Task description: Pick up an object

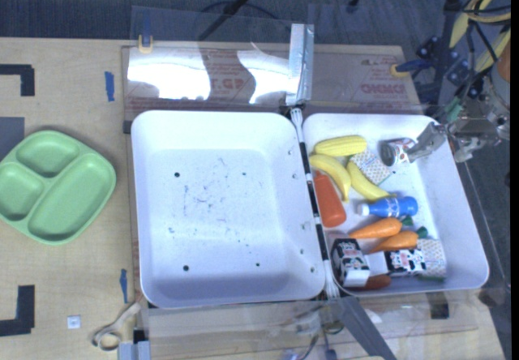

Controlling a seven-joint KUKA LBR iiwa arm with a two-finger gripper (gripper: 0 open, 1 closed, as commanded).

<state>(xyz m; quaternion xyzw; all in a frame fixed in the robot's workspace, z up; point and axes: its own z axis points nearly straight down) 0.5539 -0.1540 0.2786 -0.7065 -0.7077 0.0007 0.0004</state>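
Two shallow white bins sit side by side on the bench: the left bin (215,204) is the wider, and the right bin (454,220) holds all the loose things. Well to the left on the wooden bench top lies one green divided plate (55,186) with three compartments.

The arm (478,119) comes in from the right at the far corner of the right bin, its wrist low over the rim. Its gripper (399,152) reaches leftward into the bin's far part and seems closed on a small grey can (389,152), which lies on its side with its round end facing left; how firmly the fingers grip it cannot be told.

In the right bin, counted: two yellow bananas (350,176), one yellow corn cob (340,144) at the far side, one orange-red bottle (328,198) along the left wall, one blue and white bottle (391,207), two carrots (388,233), and two black and white cartons (350,261) at the near edge.
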